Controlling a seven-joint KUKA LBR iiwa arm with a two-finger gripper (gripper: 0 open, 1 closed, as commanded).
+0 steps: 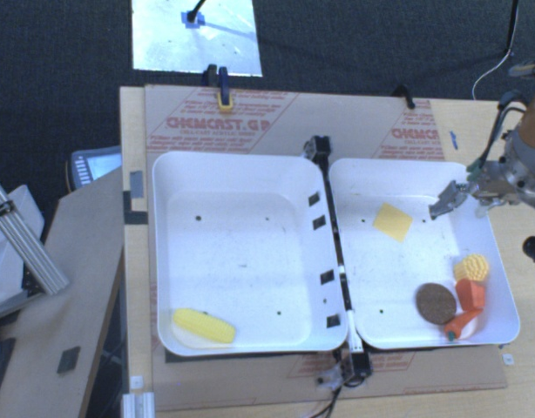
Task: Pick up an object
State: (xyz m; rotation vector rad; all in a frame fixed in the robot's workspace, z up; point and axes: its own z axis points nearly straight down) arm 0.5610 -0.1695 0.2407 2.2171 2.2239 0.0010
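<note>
gripper (446,200): hanging over the right bin (372,325), far right side; can't tell how it's set
cheese slice (393,222): right bin, just left of the gripper, not touching
cookie (436,303), carrot (466,307), little corn (473,267): bunched in the right bin's near right corner
corn cob (203,325): left bin (241,181), near left corner

White bins (250,168); yellow corn (203,326), yellow square (393,222), brown disc (436,303), orange carrot (469,303).
</note>
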